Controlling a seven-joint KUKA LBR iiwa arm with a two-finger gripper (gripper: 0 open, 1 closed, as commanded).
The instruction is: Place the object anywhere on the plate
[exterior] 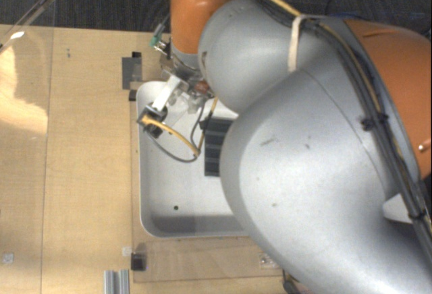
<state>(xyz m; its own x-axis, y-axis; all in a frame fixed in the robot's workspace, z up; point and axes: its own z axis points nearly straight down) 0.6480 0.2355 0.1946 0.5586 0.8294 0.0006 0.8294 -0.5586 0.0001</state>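
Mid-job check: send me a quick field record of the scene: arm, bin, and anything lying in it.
arm: grey with orange band, reaching in from the right, wrist over the bin's far left corner
bin: white, left wall and near corner showing, the rest under the arm
black ribbed thing: in the bin, at the arm's edge, partly hidden
dark speck: on the bin floor, near the front wall
bench: pale wood
grasp: cannot tell
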